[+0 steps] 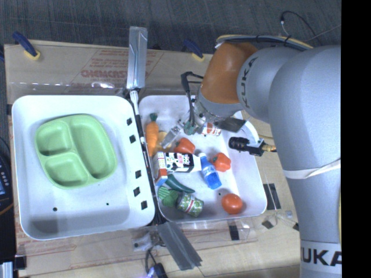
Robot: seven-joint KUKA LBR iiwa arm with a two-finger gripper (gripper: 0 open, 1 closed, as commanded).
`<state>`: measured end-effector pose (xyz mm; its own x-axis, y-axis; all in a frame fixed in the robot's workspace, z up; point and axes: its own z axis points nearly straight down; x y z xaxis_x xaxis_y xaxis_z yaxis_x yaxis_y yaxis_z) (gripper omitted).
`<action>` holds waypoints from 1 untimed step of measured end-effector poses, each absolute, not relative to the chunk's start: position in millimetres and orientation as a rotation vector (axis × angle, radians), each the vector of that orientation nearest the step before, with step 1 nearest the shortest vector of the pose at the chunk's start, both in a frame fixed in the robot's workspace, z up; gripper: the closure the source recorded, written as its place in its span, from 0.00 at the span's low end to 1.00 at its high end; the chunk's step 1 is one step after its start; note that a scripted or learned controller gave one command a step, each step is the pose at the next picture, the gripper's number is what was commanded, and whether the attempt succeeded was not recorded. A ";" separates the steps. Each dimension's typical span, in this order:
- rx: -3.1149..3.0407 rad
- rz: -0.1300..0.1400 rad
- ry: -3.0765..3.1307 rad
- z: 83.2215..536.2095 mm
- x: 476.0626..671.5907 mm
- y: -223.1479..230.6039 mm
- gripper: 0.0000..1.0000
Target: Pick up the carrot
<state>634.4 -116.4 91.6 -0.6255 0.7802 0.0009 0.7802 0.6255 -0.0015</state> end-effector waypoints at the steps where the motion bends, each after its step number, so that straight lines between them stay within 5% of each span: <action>1: -1.227 0.000 -2.900 224.3 601.5 -146.9 0.00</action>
